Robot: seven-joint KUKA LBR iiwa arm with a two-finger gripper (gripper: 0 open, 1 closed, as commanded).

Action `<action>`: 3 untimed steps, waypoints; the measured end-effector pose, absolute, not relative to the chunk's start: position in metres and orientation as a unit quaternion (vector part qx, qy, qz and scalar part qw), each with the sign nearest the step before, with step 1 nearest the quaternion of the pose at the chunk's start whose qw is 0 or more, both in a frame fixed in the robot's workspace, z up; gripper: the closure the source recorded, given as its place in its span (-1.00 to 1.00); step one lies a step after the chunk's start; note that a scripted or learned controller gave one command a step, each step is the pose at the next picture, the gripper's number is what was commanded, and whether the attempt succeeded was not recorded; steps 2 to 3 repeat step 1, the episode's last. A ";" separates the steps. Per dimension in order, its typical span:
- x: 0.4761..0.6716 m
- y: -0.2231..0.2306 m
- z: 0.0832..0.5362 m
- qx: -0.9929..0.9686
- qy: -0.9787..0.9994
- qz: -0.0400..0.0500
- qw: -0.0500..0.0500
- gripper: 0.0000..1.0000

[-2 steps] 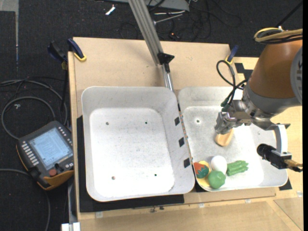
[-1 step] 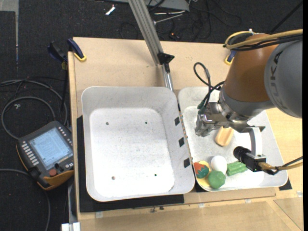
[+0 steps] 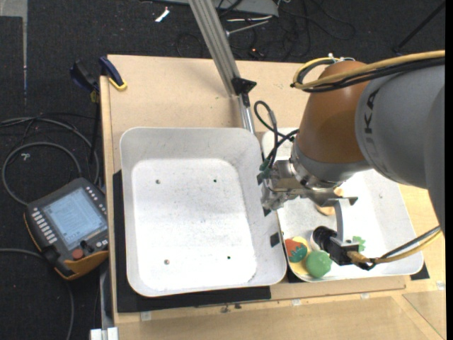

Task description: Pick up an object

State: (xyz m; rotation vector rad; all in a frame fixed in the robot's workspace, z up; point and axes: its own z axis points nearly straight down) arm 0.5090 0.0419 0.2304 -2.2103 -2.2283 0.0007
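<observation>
Lying near the right bin's [image 3: 391,222] front rim, a green ball [image 3: 318,263] sits just beside a red-and-yellow piece [image 3: 296,248]. Behind them the gripper [image 3: 311,198] hangs over that bin, hidden by the arm [image 3: 340,126]; I cannot tell whether it is open or grasping anything.

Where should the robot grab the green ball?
Around its widest middle, coming straight down from above: the green ball is round, and sits close to the right bin's near wall and a red-and-yellow toy, so sideways room looks tight.
</observation>
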 end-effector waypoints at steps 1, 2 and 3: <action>0.516 0.096 0.229 -0.704 -0.710 0.000 0.001 1.00; 0.516 0.096 0.229 -0.704 -0.710 0.000 0.001 1.00; 0.516 0.096 0.229 -0.704 -0.710 0.000 0.001 1.00</action>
